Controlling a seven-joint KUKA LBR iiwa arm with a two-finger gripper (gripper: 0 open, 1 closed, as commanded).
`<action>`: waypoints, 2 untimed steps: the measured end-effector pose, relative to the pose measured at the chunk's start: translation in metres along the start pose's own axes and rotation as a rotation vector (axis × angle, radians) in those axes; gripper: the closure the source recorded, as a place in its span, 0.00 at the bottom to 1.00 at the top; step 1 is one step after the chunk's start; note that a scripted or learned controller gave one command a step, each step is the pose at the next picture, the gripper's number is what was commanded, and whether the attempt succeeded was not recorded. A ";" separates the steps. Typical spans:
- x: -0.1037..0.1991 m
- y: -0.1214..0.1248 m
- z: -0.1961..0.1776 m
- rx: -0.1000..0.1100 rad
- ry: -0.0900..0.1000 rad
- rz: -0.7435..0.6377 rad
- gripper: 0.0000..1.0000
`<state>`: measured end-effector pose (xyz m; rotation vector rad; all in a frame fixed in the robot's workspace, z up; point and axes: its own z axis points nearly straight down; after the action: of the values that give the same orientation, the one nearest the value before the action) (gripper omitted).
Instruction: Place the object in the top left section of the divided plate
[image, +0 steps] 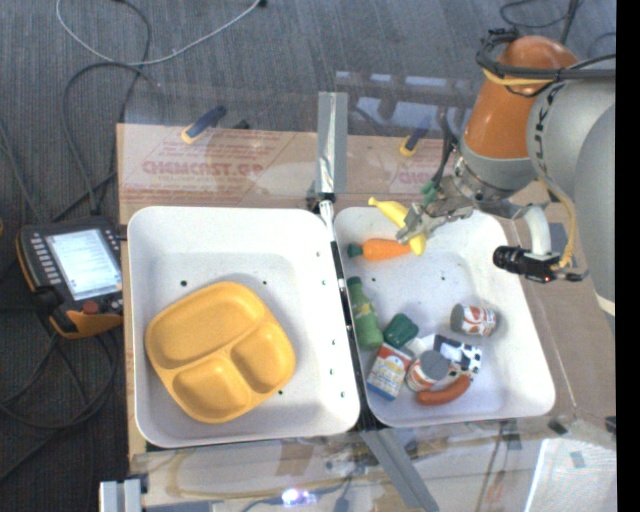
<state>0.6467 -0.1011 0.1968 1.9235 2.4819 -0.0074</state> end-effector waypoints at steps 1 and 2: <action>0.078 -0.044 -0.010 -0.002 0.005 -0.193 1.00; 0.159 -0.058 0.014 0.000 0.006 -0.307 1.00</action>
<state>0.5511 0.0380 0.1824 1.5236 2.7514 -0.0021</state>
